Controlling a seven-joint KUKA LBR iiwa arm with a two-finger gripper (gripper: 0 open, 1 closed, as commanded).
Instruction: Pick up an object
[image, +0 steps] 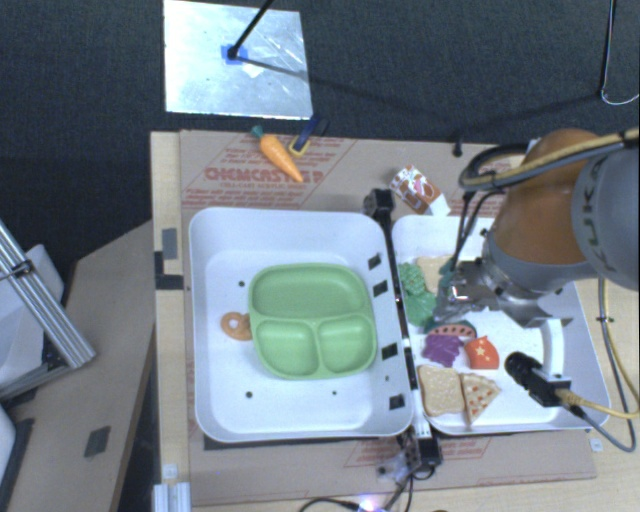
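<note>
Over the right bin (590, 385), jaws (447, 290) hang beside green toy leaves (417, 297); their state I cannot tell. Crowded neighbours, purple piece (442, 347) and toast (439, 389), could spoil a clean grip.

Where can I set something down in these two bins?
The left bin has bare floor all around the green tray: widest above it and below it, narrower left of it by the pretzel. The right bin is crowded: toy food fills its left half, and the arm hangs over the rest.
</note>
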